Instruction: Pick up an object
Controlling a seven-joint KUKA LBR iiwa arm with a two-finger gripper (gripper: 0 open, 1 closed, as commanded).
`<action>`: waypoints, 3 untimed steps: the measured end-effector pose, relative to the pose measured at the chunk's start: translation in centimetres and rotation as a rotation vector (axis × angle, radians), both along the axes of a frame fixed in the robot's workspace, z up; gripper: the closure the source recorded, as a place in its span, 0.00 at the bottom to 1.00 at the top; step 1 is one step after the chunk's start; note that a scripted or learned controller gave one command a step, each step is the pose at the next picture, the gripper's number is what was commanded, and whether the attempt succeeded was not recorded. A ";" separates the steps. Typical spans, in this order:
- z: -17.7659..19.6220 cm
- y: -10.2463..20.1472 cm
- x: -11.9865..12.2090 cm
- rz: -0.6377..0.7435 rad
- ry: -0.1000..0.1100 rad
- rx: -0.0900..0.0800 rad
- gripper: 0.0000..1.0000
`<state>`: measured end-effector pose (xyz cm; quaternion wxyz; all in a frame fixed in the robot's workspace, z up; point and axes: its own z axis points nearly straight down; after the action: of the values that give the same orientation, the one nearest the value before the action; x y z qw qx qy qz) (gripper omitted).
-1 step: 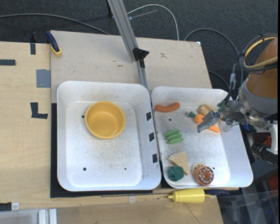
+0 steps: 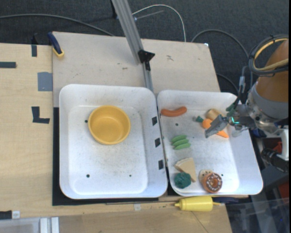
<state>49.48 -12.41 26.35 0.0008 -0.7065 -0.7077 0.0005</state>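
My gripper [image 2: 217, 128] hangs low over the upper right part of the right bin [image 2: 242, 171], reaching in from the right. Directly beneath and around it lies an orange carrot-like piece [image 2: 208, 123], partly covered by the gripper. A tan lump [image 2: 212, 113] and a small teal bit [image 2: 199, 118] sit just beside it. Elsewhere in this bin are a red-orange sausage [image 2: 173, 111], a green pea pod [image 2: 180, 141], a tan sandwich wedge [image 2: 186, 166], a dark green broccoli piece [image 2: 183, 180] and a round brown doughnut [image 2: 213, 181].
The left bin [image 2: 72, 169] holds a yellow bowl [image 2: 109, 124]. A yellow mustard bottle [image 2: 196, 204] lies outside the right bin at its front edge. A grey metal pole [image 2: 131, 28] slants down to the gap between the bins. Cables run behind the bench.
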 end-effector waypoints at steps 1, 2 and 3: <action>-4.4 0.2 0.0 -0.001 0.004 0.000 0.00; -10.3 -0.6 -0.3 -0.002 0.007 0.000 0.00; -15.0 -0.9 0.1 -0.001 0.006 0.001 0.00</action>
<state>49.61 -13.27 11.36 0.0030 -0.7069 -0.7073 0.0023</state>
